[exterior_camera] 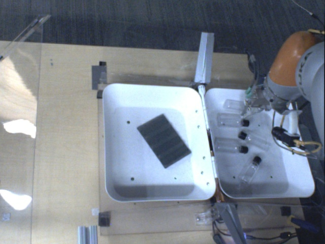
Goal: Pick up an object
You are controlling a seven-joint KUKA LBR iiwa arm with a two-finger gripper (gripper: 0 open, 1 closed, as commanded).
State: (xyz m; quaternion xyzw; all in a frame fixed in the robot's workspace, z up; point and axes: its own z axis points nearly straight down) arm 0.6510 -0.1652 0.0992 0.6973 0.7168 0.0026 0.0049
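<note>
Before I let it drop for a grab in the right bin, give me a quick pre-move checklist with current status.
1. Targets present: several clear plastic vials with black caps lie in the right white bin: ok.
2. Gripper above the right bin, near its back left part: ok.
3. Finger opening: cannot tell.
4. Nothing held already: cannot tell.
5. Vials spaced for a clean grab: they lie close together, at different angles: not ok.
6. Dark grey ridged rectangular pad lies in the left white bin, away from the arm: ok.
</note>
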